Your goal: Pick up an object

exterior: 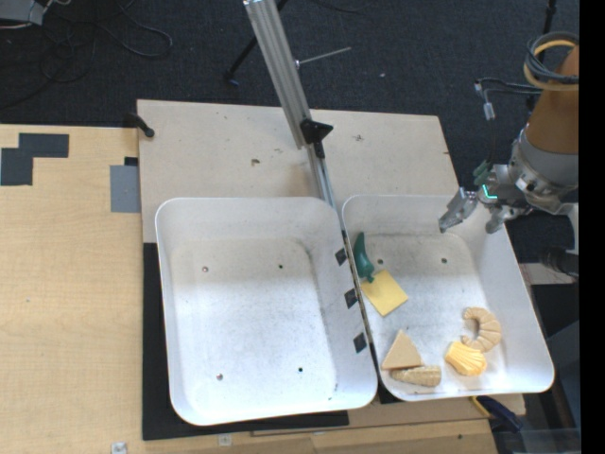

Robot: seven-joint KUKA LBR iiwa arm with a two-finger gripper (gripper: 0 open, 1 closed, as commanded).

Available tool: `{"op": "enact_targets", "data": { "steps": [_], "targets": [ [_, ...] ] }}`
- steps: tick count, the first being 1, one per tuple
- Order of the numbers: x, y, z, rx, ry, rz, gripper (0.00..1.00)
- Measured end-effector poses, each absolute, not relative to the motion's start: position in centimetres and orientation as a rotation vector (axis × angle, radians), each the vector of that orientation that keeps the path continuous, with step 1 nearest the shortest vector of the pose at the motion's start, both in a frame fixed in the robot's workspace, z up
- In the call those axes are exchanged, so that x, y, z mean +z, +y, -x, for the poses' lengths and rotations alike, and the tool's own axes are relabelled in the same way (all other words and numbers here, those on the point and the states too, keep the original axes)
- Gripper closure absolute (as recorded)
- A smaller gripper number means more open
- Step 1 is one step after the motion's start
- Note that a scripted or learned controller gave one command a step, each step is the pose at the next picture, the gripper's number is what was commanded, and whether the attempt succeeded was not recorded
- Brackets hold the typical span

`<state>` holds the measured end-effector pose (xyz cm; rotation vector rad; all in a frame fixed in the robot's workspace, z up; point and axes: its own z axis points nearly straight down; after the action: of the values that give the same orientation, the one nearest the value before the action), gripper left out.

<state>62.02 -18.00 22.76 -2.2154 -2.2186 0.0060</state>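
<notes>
My gripper (475,216) hangs over the far right corner of the right bin (515,282), its two fingers spread apart with nothing between them. Below it in that bin lie a yellow square piece (386,293) beside a dark green curved object (361,256), a tan wedge (402,352), a flat bread-like slice (417,376), a yellow ridged lump (465,358) and a curled croissant-like piece (482,326). All of these rest on the bin floor, well apart from the gripper.
The left bin (189,244) sits next to the right one, joined by a divider with black clips (350,296). A slanted metal rail (288,88) rises from behind the bins. Wooden bench surface (66,301) extends to the left.
</notes>
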Motion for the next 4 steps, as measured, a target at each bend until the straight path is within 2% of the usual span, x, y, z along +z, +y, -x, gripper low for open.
{"op": "enact_targets", "data": {
  "steps": [1,2,4],
  "targets": [
    [23.0,-18.0,-62.1,0.003,-2.224,2.215,0.00],
    [17.3,-18.4,-61.1,0.008,-2.216,2.217,0.00],
    [9.0,-17.8,-61.2,0.002,-2.219,2.221,0.00]
  ]
}}
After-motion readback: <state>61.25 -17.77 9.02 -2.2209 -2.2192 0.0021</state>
